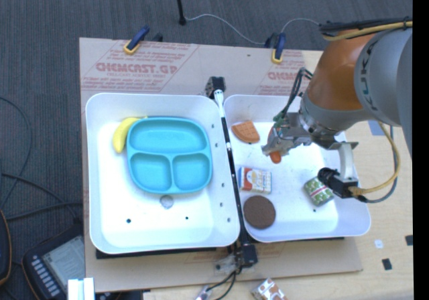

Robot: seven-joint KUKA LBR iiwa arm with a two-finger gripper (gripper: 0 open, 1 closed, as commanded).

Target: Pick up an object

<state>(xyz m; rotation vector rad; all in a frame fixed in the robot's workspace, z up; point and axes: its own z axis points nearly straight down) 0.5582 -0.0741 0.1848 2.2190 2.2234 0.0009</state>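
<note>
Left bin (107, 178): blue divided tray (169, 155), banana (123, 132) touching its left edge. Right bin (348, 225): bread slice (246, 132), carton (255, 179), brown cookie (259, 211), green can (318, 191). Gripper (277, 146) holds small orange piece (275, 155) (identity unclear) above right bin; long axis unreadable.

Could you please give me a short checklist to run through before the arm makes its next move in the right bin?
1. Gripper over the right bin: ok.
2. Small orange piece sits right at the fingertips: ok.
3. Piece actually held between the fingers: cannot tell.
4. Orange wedge and small carton apart from the gripper: ok.
5. Green can and brown disc clear of the arm: ok.
</note>
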